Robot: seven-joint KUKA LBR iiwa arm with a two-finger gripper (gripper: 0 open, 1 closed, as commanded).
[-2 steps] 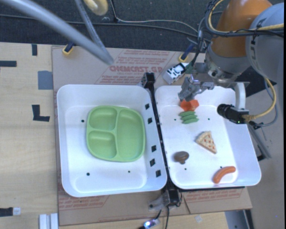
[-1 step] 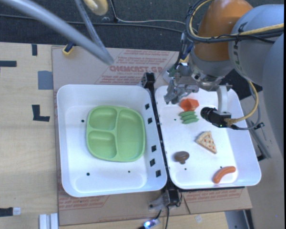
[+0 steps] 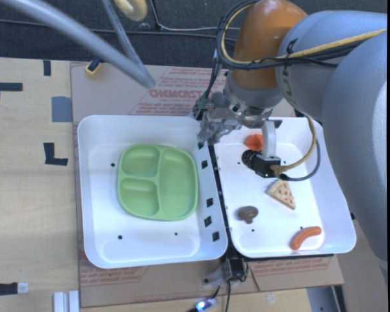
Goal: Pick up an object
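My gripper (image 3: 208, 134) hangs below the orange wrist band, over the top end of the wall between the two bins. In the right bin (image 3: 335, 203) lie a small red-orange piece (image 3: 253, 140), a pizza-slice toy (image 3: 281, 194), a brown lump (image 3: 247, 213) and an orange sausage (image 3: 305, 236). The red-orange piece is just right of the gripper and partly hidden by the wrist hardware. Nothing shows in the gripper's hold.
A green divided plate (image 3: 159, 181) lies in the left bin (image 3: 91, 194). A black cylinder with cables (image 3: 259, 163) hangs from the wrist over the right bin. The big grey arm covers the view's right side.
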